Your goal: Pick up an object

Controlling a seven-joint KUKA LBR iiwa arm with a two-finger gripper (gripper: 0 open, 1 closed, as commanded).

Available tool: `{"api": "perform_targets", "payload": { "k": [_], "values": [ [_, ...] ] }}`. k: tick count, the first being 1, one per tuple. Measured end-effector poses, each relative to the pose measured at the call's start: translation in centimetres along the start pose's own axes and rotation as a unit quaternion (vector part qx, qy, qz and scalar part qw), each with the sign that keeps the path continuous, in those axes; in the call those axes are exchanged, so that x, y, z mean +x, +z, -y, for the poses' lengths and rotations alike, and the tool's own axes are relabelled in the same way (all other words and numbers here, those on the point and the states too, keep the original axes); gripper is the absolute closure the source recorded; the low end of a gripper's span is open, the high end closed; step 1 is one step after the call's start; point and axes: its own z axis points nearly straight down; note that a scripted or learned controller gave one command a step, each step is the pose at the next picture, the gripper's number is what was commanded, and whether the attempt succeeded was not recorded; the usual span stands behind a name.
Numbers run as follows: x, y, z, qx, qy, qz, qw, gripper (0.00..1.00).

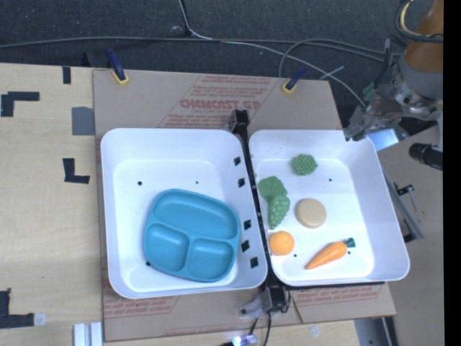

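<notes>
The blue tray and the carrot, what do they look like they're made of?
The blue tray looks like moulded plastic: one even colour, smooth, with rounded compartments and a soft sheen. The carrot is probably toy plastic or rubber: uniform orange, with a small green top.

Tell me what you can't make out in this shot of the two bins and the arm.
- Tool, camera view: small and dark at the right bin's top right corner, so whether it is open or shut cannot be told.
- Arm: cut off by the top and right edges.
- Dark green toy: lumpy shape beside the orange ball, too small to identify.
- Blue tray's underside: hidden against the left bin.
</notes>
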Motion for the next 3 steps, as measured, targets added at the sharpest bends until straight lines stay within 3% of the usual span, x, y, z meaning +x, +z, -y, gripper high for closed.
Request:
{"api": "perform_targets", "payload": {
  "k": [1,3],
  "values": [
    [0.0,-2.6,-0.1,0.002,0.0,-0.001,1.0,1.0],
    [10.3,-1.2,2.6,0.003,-0.002,-0.001,1.0,1.0]
  ]
}}
